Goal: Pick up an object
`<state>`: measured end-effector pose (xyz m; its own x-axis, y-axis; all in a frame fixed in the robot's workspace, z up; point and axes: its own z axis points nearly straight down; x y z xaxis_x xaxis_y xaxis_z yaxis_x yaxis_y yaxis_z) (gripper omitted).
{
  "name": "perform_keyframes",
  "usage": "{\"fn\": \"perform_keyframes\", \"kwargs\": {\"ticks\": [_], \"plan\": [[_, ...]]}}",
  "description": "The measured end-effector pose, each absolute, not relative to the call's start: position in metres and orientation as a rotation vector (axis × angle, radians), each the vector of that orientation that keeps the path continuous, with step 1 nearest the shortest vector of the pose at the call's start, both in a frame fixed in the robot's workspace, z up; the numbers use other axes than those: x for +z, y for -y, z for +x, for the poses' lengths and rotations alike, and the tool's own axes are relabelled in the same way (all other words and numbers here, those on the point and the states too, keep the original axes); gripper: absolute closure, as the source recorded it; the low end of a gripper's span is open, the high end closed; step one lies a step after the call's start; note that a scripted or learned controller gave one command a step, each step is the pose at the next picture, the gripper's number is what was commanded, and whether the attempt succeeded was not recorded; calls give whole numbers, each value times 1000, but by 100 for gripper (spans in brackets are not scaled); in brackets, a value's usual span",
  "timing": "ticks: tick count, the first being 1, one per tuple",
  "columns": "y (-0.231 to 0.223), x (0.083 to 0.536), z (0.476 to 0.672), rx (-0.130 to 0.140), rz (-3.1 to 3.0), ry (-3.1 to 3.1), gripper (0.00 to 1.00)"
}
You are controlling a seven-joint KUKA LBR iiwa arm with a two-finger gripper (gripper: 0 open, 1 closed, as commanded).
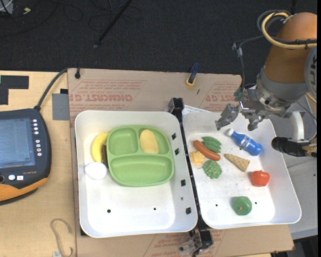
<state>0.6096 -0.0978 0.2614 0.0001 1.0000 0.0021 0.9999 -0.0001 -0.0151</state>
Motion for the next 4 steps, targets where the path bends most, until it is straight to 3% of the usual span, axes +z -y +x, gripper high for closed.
{"fn": "perform_keyframes", "kwargs": {"ticks": [1, 3, 4], "plan": [[98, 268, 612, 3, -2217, 2221, 0], [86, 160, 609, 8, -2216, 2217, 0], [82, 111, 617, 8, -2213, 2221, 0]]}}
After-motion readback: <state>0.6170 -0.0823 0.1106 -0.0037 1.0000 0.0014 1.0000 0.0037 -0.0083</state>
